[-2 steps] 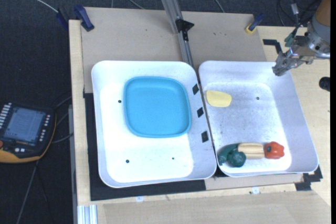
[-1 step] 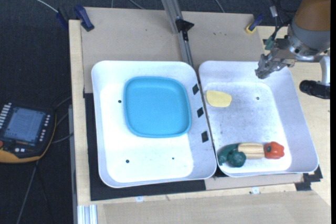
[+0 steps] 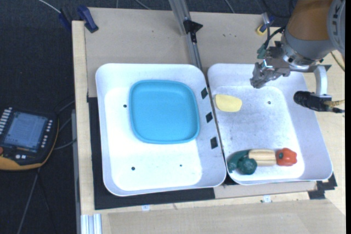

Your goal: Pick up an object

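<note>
The pincer [image 3: 262, 78] hangs over the right bin's [image 3: 307, 134] far edge, its grip untellable, beyond the yellow piece [image 3: 228, 103].

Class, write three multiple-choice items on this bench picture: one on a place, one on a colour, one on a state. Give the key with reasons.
1. Where does the blue plate lie?
A. left bin
B. right bin
C. on the bench

2. What colour is the object nearest the gripper?
A. red
B. green
C. yellow

3. How does the plate lie?
A. flat
B. on edge
C. against the arm

Key: 1 A, it rests in the left bin. 2 C, the yellow piece is closest. 3 A, its whole face shows.
</note>
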Available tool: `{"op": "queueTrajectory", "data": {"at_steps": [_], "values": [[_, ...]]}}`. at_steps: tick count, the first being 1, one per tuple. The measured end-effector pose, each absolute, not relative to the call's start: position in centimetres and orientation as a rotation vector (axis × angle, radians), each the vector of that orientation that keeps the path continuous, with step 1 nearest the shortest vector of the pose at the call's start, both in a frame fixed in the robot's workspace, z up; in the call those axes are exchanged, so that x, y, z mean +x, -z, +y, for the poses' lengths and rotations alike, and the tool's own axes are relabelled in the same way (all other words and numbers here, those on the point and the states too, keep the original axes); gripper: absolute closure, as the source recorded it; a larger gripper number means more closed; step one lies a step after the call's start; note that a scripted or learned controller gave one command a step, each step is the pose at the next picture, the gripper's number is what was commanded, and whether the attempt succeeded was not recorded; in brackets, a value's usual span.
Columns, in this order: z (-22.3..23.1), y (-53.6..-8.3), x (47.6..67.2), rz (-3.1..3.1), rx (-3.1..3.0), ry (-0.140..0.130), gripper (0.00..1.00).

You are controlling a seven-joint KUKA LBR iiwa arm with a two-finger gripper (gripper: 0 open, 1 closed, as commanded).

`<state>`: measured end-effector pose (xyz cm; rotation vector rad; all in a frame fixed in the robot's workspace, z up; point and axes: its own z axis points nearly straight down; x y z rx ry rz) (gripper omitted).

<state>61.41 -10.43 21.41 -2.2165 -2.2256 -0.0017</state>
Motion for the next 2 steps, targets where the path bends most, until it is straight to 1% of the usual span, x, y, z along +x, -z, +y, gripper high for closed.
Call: {"op": "queueTrajectory", "data": {"at_steps": [1, 2], "values": [[-4.8, -22.8, 60.1, -2.227, -2.216, 0.004, 1.00], [-0.4, -22.8, 59.1, -2.225, -2.216, 0.001, 1.00]]}}
